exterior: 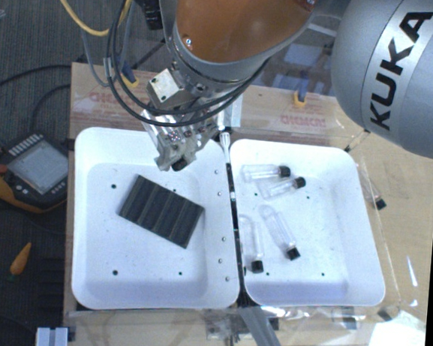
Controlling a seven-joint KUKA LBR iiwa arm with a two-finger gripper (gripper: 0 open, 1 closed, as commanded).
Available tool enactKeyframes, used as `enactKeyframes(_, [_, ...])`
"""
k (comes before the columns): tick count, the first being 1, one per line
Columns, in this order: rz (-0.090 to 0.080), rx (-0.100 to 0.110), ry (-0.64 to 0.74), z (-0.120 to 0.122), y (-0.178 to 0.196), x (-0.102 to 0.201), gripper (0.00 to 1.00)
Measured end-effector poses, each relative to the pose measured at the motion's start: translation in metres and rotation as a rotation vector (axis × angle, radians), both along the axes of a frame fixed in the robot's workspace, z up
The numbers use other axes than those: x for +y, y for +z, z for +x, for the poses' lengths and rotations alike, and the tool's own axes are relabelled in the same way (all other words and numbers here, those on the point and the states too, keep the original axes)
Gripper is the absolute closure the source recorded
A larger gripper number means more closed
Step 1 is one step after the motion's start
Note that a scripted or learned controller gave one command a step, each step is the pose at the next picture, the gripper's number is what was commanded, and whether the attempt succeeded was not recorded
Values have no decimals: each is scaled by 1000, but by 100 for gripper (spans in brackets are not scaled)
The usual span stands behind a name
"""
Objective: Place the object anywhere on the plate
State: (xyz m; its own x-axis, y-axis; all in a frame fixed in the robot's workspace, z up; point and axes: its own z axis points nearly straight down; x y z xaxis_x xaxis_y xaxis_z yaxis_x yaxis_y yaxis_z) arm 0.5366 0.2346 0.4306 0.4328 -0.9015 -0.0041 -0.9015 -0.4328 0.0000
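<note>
Nearest first: the wooden surface (415,223) carries two shallow white bins side by side. Left bin (87,270) holds the plate (160,210), a dark ribbed rectangular slab lying flat and skewed, roughly mid-bin, nothing resting on it. Right bin (357,286) holds four clear vials with black caps. One vial (252,251) lies close to the divider, cap toward the near edge. A second vial (280,233) sits just beside it, slanted, cap toward the near right. Farther back, a third vial (284,186) and a fourth vial (266,170) lie near each other, caps pointing right. All four are well apart from the plate, across the divider.

Gripper (169,158) hangs over the far part of the left bin, beyond the plate's far edge and close to the divider. Jaws point down; the view is cluttered with metal parts and cables, so whether they are wide or narrow cannot be told, though nothing seems to be between them. Above it, the orange band (238,12) and grey arm (392,63) marked KUKA.

Off the bench on the left floor, a handheld pendant (32,171).
</note>
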Motion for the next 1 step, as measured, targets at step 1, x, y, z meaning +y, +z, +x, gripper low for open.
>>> enactKeyframes(1, [1, -1, 105, 71, -1, -9, 100])
